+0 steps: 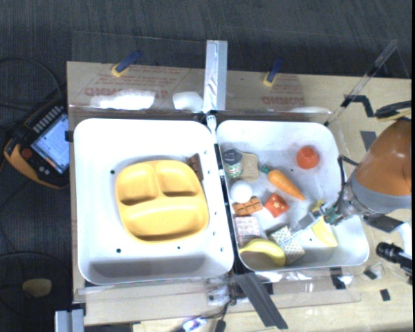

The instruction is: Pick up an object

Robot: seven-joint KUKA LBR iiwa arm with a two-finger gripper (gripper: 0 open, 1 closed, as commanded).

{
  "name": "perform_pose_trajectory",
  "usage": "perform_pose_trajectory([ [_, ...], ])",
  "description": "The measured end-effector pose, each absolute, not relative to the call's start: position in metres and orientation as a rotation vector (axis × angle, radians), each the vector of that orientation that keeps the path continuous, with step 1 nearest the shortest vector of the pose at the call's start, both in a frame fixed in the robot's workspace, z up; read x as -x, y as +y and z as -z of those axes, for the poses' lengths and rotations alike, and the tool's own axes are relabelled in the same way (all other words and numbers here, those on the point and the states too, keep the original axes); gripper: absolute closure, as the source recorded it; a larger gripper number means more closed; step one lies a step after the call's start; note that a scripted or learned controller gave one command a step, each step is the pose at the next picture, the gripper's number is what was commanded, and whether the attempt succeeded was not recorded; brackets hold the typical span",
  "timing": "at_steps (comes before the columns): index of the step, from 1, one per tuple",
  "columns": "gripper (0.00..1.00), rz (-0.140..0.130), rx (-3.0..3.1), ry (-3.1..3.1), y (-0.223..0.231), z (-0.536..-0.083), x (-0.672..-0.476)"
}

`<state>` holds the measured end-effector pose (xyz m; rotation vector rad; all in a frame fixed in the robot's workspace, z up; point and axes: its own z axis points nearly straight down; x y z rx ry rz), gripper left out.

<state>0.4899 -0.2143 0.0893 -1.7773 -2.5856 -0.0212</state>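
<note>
Down in the right bin [332,140], the end effector [310,220] blurs; its grip state can't be told.

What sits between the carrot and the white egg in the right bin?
In the camera view, bare white bin floor separates the carrot from the egg; the red block lies just below that stretch.

Arm [387,168] reaches in from right (orange band visible), wrist angled down-left

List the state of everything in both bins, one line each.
Yellow divided tray: flat in the left bin.
Carrot: lying slantwise, right bin.
Orange round thing: apart, near far corner.
White ball: resting beside the divider.
Pincer: low over right bin, grip unclear.
</note>
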Motion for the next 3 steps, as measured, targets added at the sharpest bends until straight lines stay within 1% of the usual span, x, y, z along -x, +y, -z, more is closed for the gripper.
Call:
perform_pose_trajectory([
  [1,1.00,0.021,1.789,-2.594,-0.217,-0.098,-0.493],
  [2,1.00,-0.001,1.804,-2.570,-0.144,-0.189,-0.524],
  [3,1.00,-0.006,2.154,-2.284,-0.101,-0.223,-0.540],
])
